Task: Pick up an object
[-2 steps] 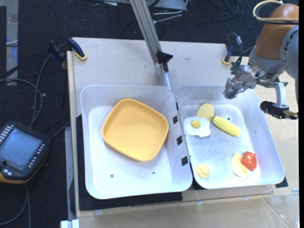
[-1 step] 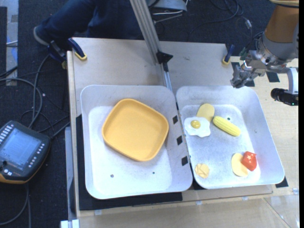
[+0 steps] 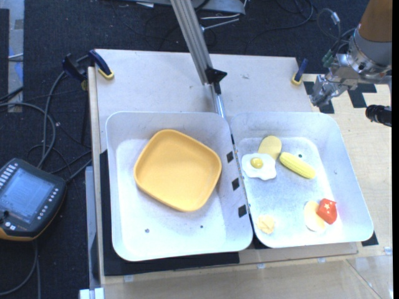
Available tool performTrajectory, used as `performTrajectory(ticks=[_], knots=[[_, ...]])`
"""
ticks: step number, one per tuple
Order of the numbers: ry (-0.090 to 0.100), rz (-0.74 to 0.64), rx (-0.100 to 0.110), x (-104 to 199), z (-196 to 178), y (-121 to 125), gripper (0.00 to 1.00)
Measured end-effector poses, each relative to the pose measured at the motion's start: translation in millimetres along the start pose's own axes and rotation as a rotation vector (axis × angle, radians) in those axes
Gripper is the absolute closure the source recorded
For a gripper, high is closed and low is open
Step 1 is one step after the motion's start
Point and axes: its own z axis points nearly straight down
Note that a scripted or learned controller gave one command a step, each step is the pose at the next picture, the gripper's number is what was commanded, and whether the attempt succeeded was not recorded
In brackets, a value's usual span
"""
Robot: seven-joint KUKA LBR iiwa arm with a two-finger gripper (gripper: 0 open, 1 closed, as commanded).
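Note:
The right bin (image 3: 349,167) holds a fried egg (image 3: 259,166), a pale yellow round piece (image 3: 270,145), a corn cob (image 3: 297,165), a small yellow lump (image 3: 267,224) and a red piece on a cream disc (image 3: 322,212). In the left bin (image 3: 118,136) lies a yellow square plate (image 3: 177,169). My gripper (image 3: 324,95) hangs at the upper right, beyond the right bin's far corner, well away from all the objects. Nothing shows between its fingers.
A slanted metal bar (image 3: 193,33) runs from the top down to the gap between the bins. Yellow clamps (image 3: 103,70) sit at the board's back corners. A teach pendant (image 3: 25,198) lies left of the bench.

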Motion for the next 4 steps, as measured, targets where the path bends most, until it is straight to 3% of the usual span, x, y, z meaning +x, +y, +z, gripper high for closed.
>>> performTrajectory(ticks=[4], knots=[[0.002, -0.004, 0.005, 223, 17, -43, 1.0]])
